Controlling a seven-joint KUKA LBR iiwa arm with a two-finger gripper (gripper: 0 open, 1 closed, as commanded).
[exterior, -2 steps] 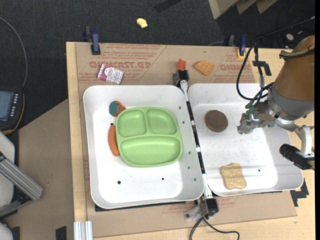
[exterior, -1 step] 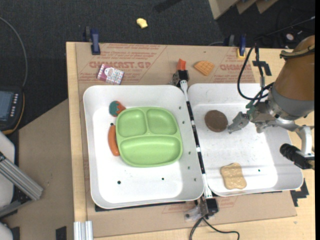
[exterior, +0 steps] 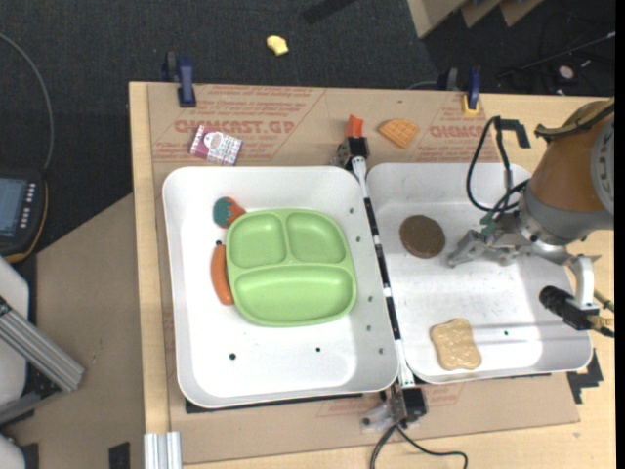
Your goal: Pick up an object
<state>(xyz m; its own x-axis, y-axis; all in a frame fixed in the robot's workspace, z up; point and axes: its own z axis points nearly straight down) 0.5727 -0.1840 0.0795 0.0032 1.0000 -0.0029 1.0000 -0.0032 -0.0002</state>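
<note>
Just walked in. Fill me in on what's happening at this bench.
A grey robot arm with an orange band reaches in from the right over the right bin. Its gripper sits low, just right of a brown round piece, with nothing visibly held. A tan piece lies nearer the front of that bin. The left bin holds a green divided plate.

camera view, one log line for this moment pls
grey metal gripper: over right white bin, holding nothing | round brown cookie: beside fingertips | tan cracker: near front rim

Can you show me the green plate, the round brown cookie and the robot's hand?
green plate [exterior: 290, 267], camera view, on the rim between compartments.
round brown cookie [exterior: 422, 235], camera view, its middle.
hand [exterior: 461, 254], camera view, at its fingertips.
</note>
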